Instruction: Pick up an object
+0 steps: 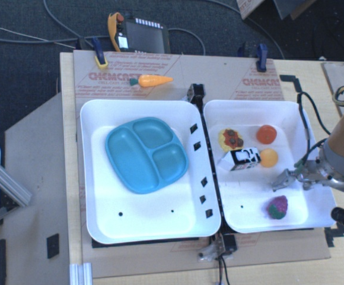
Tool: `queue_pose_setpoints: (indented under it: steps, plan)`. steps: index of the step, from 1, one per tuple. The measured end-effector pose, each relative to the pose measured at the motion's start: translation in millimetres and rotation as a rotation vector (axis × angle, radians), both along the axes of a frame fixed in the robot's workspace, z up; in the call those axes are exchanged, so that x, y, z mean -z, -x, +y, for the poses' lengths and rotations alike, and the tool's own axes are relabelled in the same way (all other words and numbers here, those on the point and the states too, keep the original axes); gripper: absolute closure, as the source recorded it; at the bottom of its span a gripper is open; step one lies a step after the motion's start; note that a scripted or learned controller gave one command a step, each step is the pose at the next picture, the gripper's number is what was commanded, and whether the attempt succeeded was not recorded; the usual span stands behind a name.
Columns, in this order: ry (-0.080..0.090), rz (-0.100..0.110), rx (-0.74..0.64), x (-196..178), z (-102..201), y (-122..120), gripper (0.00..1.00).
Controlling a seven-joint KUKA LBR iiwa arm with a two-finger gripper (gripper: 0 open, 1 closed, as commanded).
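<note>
Gripper (282,181), seemingly empty and parted, is poised at lower right above purple object (278,207), apparently for grasping.

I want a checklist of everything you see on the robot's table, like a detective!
Surface: wooden bench bearing left bin and right bin.
Job's things: right bin holds orange ball, yellow ball, purple fruit, pizza-like toy, black-and-white carton.
Clutter: blue divided plate in left bin; toy carrot on bench behind it.
Claw: claw over right bin, above purple fruit, nothing between fingers.
Cables: black cable along right bin; more on floor.
Surroundings: dark carpet, clamps.
</note>
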State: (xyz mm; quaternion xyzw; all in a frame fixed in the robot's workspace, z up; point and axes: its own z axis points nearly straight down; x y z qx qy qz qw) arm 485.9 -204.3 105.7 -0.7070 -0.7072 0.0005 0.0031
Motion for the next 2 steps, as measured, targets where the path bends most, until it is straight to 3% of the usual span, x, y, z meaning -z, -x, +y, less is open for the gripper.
queue_pose_setpoints:
  steps: [1,2]
  plan:
    - [0.000,-0.001,0.000,22,1,0,0.00]
    - [0.002,-0.005,0.001,10,0,-1,1.00]
